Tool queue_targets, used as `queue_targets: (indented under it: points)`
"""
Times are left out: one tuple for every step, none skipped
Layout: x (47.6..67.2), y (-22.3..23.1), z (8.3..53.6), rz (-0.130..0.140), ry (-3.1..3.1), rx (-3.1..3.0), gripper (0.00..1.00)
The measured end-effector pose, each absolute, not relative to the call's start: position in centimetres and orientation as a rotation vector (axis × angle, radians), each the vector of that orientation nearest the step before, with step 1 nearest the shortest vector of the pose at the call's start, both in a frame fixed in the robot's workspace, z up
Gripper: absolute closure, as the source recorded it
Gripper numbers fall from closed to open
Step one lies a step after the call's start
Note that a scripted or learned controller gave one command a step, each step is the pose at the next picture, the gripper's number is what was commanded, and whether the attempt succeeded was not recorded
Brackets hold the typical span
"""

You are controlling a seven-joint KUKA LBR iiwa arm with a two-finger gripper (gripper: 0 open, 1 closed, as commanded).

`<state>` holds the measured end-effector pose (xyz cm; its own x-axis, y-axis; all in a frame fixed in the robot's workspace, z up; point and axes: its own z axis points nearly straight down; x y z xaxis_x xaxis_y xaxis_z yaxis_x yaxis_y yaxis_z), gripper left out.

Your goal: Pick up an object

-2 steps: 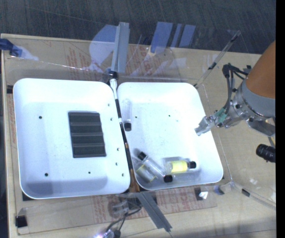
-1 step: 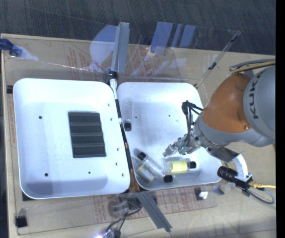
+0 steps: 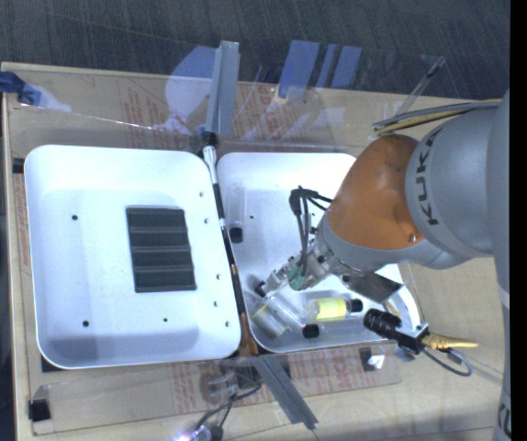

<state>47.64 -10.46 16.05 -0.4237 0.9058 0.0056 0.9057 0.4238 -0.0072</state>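
Reaching in from the right of the frame, the arm [image 3: 401, 200] sets its claw [image 3: 282, 281] low in the right bin [image 3: 245, 182], at the lower middle of the picture, among a small clutter. Whether the claw is open or closed I cannot tell, and I see nothing clearly gripped.

Just below the claw lies a clear plastic piece [image 3: 277, 316]. To the right of that is a yellow object [image 3: 330, 309], with a small black bit [image 3: 310, 331] near the bin's lower wall. Another small black piece [image 3: 236, 234] sits apart, by the wall between the bins. The left bin [image 3: 52, 182] holds a dark ribbed slab [image 3: 161, 249], well apart from the claw.

The crowding looks like the main risk. With the pieces this close together, a closing claw may nudge one aside or pinch two at once. The clear piece looks slick (only a guess from its sheen) and could slip free on the lift. The bin's lower wall is also near, so a misjudged descent might catch on it.
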Motion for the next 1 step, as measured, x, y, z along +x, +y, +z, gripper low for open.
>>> queue_targets:
  points:
    - [52.64,-12.55,10.2,0.005,-2.677,-1.63,0.0]
